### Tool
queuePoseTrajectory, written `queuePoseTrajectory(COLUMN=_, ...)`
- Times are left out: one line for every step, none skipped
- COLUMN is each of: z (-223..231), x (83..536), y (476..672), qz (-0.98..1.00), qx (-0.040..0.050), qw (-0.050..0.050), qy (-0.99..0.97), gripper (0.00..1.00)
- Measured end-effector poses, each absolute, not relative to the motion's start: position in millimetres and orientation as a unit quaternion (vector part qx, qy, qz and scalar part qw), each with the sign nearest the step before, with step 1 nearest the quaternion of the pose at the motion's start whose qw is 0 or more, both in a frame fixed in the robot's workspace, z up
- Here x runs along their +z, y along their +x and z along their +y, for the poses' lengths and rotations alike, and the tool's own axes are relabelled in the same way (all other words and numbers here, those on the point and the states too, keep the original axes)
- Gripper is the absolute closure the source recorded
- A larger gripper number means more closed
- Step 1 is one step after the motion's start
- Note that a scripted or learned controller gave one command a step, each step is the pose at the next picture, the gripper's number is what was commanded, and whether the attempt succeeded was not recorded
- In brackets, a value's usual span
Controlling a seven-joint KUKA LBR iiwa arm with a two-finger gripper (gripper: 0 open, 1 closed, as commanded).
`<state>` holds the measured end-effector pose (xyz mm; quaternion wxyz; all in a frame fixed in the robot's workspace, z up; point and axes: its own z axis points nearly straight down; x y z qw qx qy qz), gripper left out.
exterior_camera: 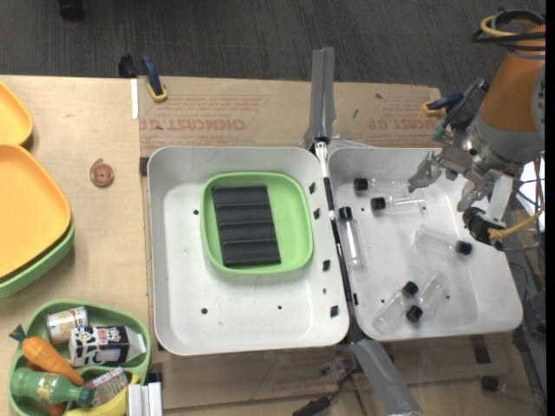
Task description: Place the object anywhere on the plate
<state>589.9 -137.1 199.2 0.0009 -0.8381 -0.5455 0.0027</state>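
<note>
A green square plate (300, 232) lies in the left white bin (173, 258). A black ridged slab (246, 225) rests on the plate's middle. Several clear vials with black caps lie scattered in the right bin (494, 310): one (397, 203) near the back, one (349, 235) along the left wall, one (444, 242) at the right, and a pair (411, 298) near the front. My gripper (453, 180) hangs over the back right part of the right bin, above the vials. Nothing is visibly held in it.
Yellow and green dishes (30, 224) are stacked at the bench's left edge. A green bowl of toy food and cans (74, 354) sits at the front left. A small pink disc (103, 173) lies on the bench. Clamps (153, 80) hold the cardboard at the back.
</note>
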Motion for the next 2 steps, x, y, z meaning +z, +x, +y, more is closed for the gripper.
queuePoseTrajectory(z=-199.7, x=203.8, y=601.8, qz=-0.604, qx=0.0011, qw=-0.001, qy=-0.797, gripper=0.0)
queuePoseTrajectory(z=-185.8, x=293.8, y=563.5, qz=-0.386, qx=0.0021, qw=0.0, qy=-0.922, gripper=0.0)
